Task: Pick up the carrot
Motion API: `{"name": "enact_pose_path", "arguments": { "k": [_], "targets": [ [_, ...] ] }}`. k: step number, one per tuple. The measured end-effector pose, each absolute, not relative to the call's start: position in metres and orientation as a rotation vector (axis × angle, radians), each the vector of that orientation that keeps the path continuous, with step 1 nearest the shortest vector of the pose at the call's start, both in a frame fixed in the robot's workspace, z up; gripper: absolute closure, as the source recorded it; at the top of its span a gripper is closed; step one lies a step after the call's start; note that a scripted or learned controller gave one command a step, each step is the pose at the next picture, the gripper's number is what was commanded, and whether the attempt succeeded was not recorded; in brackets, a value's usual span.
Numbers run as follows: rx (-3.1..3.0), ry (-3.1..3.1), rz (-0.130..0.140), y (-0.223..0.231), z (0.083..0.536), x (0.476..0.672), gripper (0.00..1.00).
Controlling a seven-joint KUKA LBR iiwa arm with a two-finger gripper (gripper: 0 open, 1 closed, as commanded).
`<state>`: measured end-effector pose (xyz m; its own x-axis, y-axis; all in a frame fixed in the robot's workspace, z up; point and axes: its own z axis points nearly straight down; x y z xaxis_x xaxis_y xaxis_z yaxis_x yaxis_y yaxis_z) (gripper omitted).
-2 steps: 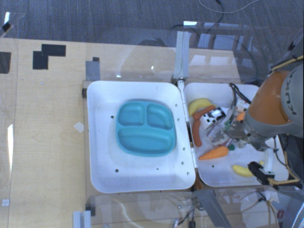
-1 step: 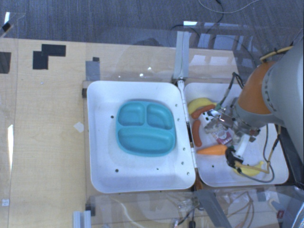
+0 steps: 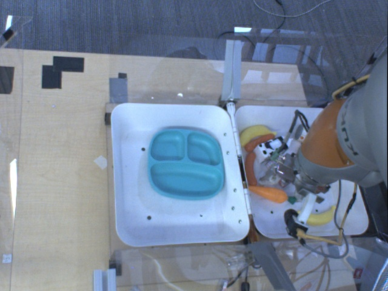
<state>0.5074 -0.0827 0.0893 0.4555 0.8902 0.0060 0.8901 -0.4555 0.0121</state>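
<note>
L to R: wooden table carries two shallow white bins side by side. Left bin holds a blue divided plate, three compartments, nothing in them, sitting roughly mid-bin, well apart from the action. Right bin is the busy one: along its left wall a curved red-orange piece, prob. a toy pepper or sausage, w/ a yellow item just behind it toward the back. The carrot lies on the bin floor near the front-left, on its side, long axis approx. left-right, thin end pointing left toward the divider. Just right of and above it is the hand, low over the bin among cables and metal parts; can't tell if it is apart or together, too cluttered. Nothing visibly clamped in it, and the carrot looks to be resting on the bin floor, so I'd judge the step as approach/positioning, grasp not yet made. Farther right, a banana near the front of the bin, partly under the arm, grey w/ orange band. Next move, as I read it: shift a bit toward the front-left so the hand straddles the carrot's thicker middle across its width, then descend and close; risk is nudging the carrot vs. the bin wall or catching the red piece beside it.
</note>
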Motion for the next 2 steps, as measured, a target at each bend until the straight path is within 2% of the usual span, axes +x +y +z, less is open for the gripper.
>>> {"name": "enact_pose_path", "arguments": {
  "k": [1,2],
  "targets": [
    [2.669,1.618,0.014,-0.0899,0.0990,0.5084,1.00],
    [2.670,1.619,0.013,-0.0898,0.0988,0.5082,0.00]
  ]
}}
